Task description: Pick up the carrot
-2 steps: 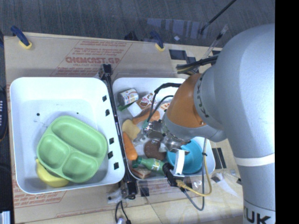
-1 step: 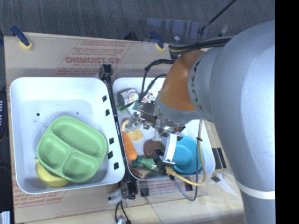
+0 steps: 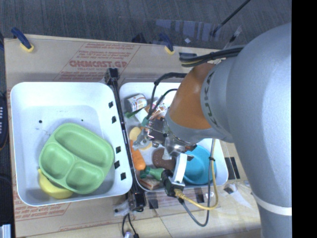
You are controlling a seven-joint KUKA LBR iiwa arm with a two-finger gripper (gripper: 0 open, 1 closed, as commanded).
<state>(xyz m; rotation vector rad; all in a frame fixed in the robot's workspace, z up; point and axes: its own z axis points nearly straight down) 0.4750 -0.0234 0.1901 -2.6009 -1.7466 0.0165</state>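
Across the bench sit two white bins [image 3: 20, 133]. One green divided plate [image 3: 77, 157] (over one yellow object [image 3: 49, 188]) fills the left; one carrot [image 3: 138, 159] lies at the right bin's left edge, beside one blue bowl [image 3: 200, 166]. Gripper [image 3: 157, 144] grip: cannot tell.

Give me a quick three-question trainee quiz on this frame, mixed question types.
1. True or false: the green divided plate lies in the left bin.
2. Multiple choice: the carrot lies (A) on the green plate, (B) in the right bin close to the divider between the bins, (C) on the cardboard behind the bins.
3. Short answer: what colour is the bowl in the right bin, beside the arm?

Key: 1 true; 2 B; 3 blue.
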